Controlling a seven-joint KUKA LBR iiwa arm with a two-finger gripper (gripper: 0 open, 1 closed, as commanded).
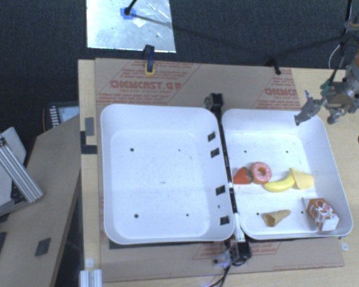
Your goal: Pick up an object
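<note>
Objects cluster in the right bin (332,160): strawberry (243,176), donut (261,171) and banana (279,185) touching. The gripper (317,111) hovers above the bin's far corner, fingers apart and empty; descending on that cluster risks a glancing, failed grasp.

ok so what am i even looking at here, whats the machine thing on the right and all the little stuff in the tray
One camera looks down at a slant on a bench with two shallow white bins. The machine at the right edge is a robot arm; its gripper hangs over the far corner of the right bin, holding nothing. That bin holds toy items: a strawberry, a pink donut, a banana, a yellow piece, a cone and a small red-and-white box. The left bin sits beside it. The arm's job is to pick one item up.
</note>
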